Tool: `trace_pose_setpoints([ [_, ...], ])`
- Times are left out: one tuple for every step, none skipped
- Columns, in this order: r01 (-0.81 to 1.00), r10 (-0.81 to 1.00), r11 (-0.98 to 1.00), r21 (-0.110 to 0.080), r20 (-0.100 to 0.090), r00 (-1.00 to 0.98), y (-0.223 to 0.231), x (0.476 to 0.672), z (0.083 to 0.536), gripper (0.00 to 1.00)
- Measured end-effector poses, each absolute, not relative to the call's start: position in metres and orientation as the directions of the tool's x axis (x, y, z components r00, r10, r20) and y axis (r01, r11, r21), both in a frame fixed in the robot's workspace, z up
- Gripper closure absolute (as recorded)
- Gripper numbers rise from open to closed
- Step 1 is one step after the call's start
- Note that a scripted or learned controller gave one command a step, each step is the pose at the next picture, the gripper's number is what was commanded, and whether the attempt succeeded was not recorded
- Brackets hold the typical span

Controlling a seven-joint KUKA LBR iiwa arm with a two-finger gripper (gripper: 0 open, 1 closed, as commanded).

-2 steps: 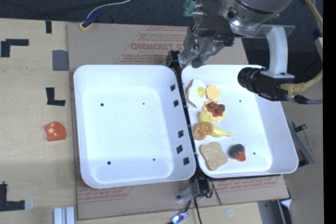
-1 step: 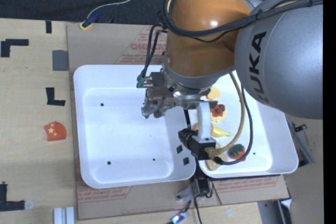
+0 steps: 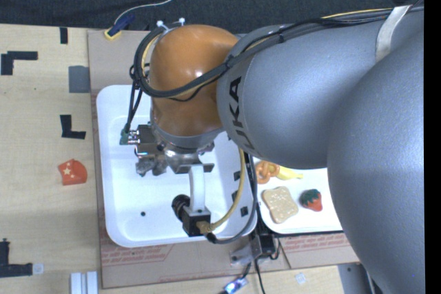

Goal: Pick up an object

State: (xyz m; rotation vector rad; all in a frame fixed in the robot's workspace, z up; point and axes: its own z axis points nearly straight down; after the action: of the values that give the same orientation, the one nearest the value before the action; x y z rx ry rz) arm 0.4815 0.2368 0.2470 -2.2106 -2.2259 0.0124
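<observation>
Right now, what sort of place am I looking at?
Likely a robotics test bench: a grey KUKA arm over one white bin, a red toy fruit in the neighbouring bin.

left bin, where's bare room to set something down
In the left bin, bare floor runs along its view-left wall down to the near corner, clear of the arm. The right bin is crowded: tan slab, red strawberry-like piece and yellow piece lie close together.

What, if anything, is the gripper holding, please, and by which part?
It cannot be told: the gripper is down in the left bin, and the wrist blocks the view of anything under it.
</observation>
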Motion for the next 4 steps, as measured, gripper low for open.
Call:
trace_pose_setpoints([
  [1.000,1.000,0.002,0.009,0.004,-0.002,0.233,0.507,0.368,1.00],
  [1.000,1.000,0.003,0.014,0.006,-0.003,0.233,0.525,0.502,1.00],
  [1.000,1.000,0.004,0.001,0.001,-0.004,0.233,0.482,0.537,1.00],
  [1.000,1.000,0.002,-0.001,-0.001,-0.002,0.233,0.483,0.534,0.00],
])
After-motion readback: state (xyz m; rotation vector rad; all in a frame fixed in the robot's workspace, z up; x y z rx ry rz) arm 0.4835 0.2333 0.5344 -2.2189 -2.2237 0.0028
